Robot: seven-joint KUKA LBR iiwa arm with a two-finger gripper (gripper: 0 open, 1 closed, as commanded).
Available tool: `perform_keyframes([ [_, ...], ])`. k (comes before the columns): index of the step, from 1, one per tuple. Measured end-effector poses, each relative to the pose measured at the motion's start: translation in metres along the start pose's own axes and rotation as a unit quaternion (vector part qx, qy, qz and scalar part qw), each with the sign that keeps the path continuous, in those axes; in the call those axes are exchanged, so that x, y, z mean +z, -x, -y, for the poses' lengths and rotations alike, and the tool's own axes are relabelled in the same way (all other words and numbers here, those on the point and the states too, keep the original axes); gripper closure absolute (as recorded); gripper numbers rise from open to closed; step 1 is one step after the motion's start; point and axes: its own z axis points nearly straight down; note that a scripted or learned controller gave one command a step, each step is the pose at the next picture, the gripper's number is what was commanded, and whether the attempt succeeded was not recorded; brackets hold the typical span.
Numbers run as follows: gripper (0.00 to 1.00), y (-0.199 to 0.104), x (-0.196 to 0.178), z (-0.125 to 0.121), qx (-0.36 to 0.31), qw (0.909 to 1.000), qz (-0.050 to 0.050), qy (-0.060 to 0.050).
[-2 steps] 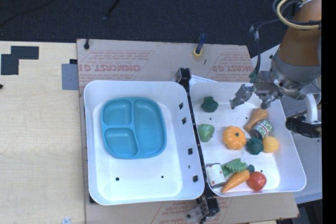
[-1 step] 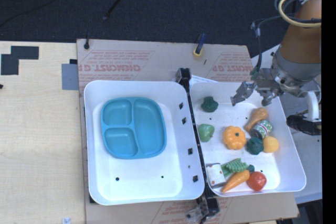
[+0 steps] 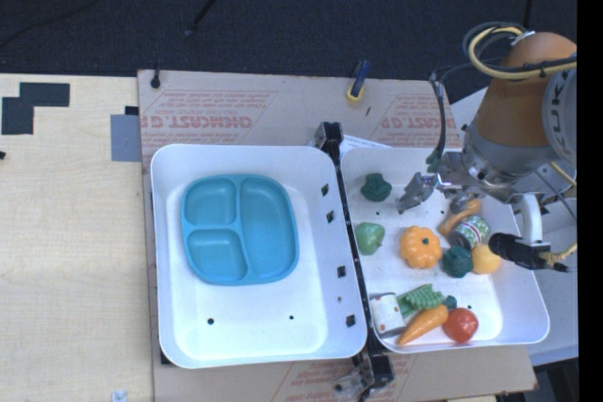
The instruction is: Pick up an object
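In the camera view, the gripper (image 3: pixel 417 194) hangs over the right bin (image 3: pixel 513 320); its fingers stand a little apart and hold nothing. The orange toy pumpkin (image 3: pixel 420 247) lies just below the jaws, untouched, beside a green toy pepper (image 3: pixel 368 237).

Bench (image 3: pixel 66 231) w/ cardboard sheet (image 3: pixel 236 113), 2 white bins (image 3: pixel 170 297) atop.

Divided plate (image 3: pixel 239 229) in left bin (image 3: pixel 174 315); toy foods in right bin (image 3: pixel 528 320); pumpkin (image 3: pixel 420 247) near centre.
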Motion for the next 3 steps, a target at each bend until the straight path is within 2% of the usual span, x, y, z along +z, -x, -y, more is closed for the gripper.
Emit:
perform_keyframes([
  [1, 0.00, -0.002, 0.061, 0.008, 0.001, 1.0000, 0.001, 0.001],
  [2, 0.00, 0.001, 0.100, 0.007, 0.003, 1.0000, 0.005, 0.007],
  [3, 1.00, 0.000, 0.090, 0.009, 0.006, 1.0000, 0.001, 0.002],
])
